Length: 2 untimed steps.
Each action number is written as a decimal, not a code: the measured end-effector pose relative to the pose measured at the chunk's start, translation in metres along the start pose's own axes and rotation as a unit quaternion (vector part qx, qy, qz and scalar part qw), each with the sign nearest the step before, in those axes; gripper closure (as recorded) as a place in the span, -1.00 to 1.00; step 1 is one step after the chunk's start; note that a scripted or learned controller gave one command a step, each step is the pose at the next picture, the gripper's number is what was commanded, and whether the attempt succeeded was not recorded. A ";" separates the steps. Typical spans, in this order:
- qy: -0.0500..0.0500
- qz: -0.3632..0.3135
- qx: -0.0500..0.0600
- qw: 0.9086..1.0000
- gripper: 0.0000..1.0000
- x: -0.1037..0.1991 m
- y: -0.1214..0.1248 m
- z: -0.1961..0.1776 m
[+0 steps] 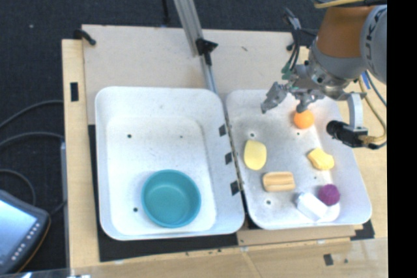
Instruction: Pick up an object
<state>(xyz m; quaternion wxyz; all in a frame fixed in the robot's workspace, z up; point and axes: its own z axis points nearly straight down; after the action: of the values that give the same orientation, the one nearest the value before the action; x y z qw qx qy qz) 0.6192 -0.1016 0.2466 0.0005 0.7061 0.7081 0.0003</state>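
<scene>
While the gripper (291, 99) hovered over the right bin's (345, 213) far end, its fingers spread wide and holding nothing, the orange ball (303, 119) lay just below and slightly right of the fingertips (nearest of the objects), probably the likeliest target.

Both bins, left (117, 107) and right (273, 218), were white with dark speckling. The bowl (171, 197) at lower left was teal. In the right bin: an orange ball (302, 118), a pale yellow oval piece (255, 155), a yellow chunk (320, 159), a tan block (278, 181), a purple ball (328, 193), a white block (311, 206). The arm (348, 16) at upper right was orange over grey.
</scene>
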 end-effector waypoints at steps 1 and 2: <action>0.000 0.000 0.000 1.000 -1.00 0.000 0.000 0.000; -0.001 0.002 0.003 1.000 -1.00 -0.009 -0.006 0.058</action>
<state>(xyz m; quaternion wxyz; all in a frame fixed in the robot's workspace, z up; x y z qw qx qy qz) 0.6129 -0.1107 0.1887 -0.0012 0.7076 0.7066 -0.0023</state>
